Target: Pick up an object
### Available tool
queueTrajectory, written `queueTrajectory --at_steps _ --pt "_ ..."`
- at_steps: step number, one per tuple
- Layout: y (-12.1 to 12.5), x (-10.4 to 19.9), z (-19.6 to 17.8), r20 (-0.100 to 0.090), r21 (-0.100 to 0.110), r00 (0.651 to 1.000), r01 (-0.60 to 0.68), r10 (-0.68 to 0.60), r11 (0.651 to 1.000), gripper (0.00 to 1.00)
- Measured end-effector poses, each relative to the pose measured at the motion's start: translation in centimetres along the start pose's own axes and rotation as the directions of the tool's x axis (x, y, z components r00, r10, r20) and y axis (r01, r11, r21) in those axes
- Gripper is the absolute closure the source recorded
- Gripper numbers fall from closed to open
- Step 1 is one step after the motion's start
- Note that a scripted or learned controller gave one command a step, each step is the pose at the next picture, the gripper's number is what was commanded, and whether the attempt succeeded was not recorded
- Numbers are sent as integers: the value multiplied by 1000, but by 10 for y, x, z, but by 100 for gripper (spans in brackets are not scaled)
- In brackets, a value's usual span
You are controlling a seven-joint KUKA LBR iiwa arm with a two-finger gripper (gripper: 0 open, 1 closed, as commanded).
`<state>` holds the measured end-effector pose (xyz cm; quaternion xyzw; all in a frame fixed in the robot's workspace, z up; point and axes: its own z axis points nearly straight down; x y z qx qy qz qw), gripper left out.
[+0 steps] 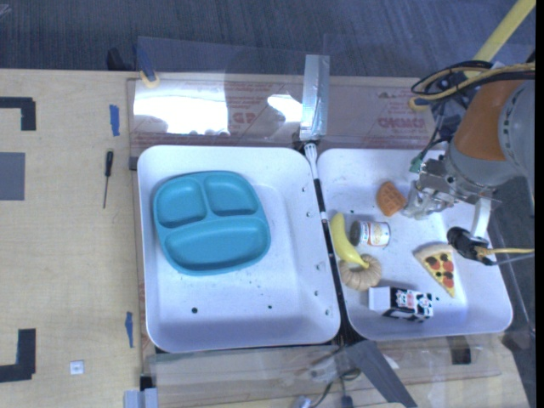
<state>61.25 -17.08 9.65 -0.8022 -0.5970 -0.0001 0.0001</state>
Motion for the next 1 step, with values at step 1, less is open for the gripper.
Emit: queueTrajectory --at_steps 1 --pt "30 56 6 -4 -9 953 -301 301 953 100"
